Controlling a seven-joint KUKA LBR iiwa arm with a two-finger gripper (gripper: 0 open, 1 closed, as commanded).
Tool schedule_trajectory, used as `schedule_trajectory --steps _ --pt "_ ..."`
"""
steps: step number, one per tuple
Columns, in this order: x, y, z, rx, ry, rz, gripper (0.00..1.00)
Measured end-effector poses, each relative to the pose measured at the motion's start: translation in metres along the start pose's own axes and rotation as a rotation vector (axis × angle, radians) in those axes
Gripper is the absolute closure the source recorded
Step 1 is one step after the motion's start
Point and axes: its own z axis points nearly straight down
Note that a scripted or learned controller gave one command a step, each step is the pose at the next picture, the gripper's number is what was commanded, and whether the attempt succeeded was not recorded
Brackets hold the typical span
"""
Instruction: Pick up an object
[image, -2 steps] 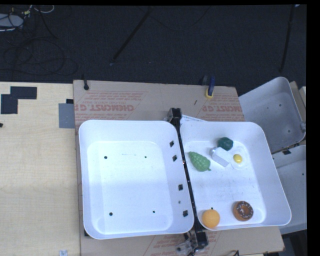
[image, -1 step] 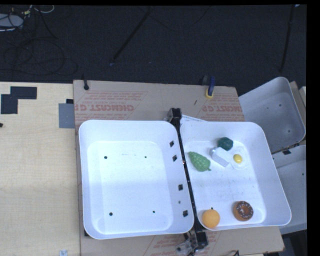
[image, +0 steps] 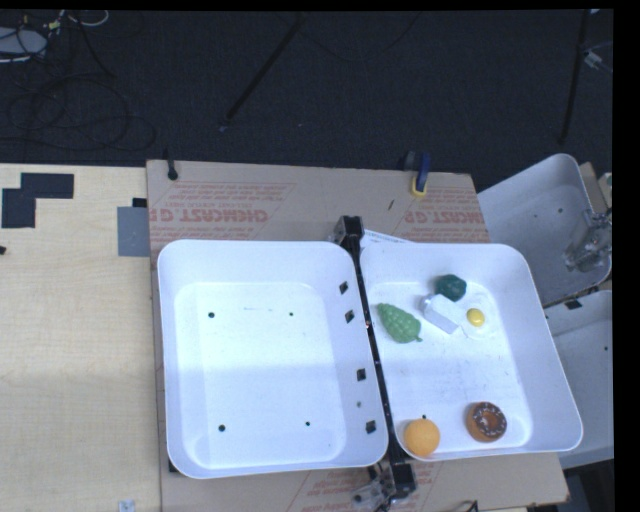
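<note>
- Two white bins sat side by side on the counter; the left bin held nothing that could be picked, while the right bin carried every candidate.
- In the right bin lay a green leafy piece near the divider, a dark green lump toward the far side, a small grey-white block just beside it, a fried egg next to the block, a doughnut near the front wall, and an orange in the front corner by the divider.
- The dark green lump, block and egg formed a tight cluster; whether they touched could not be told. The leafy piece, orange and doughnut each had bare bin floor around them.
- Grey metal at the right edge looked like part of the rig; I could not make out the end effector there, so whether it was spread or pressed together cannot be told.
- By my reading the task stood at its very start: nothing was lifted, and the approach over the right bin was yet to be made.
- The next move would call for choosing one target, then descending over its middle. The leafy piece or the doughnut seemed easier choices, since the orange sat close to two walls and might roll.
</note>
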Motion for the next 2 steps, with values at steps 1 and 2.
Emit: schedule_trajectory --steps 1,2 --pt "0.028 0.0 0.029 0.002 -0.001 0.004 1.0" --pt "0.077 0.001 0.066 0.003 -0.001 0.004 1.0"
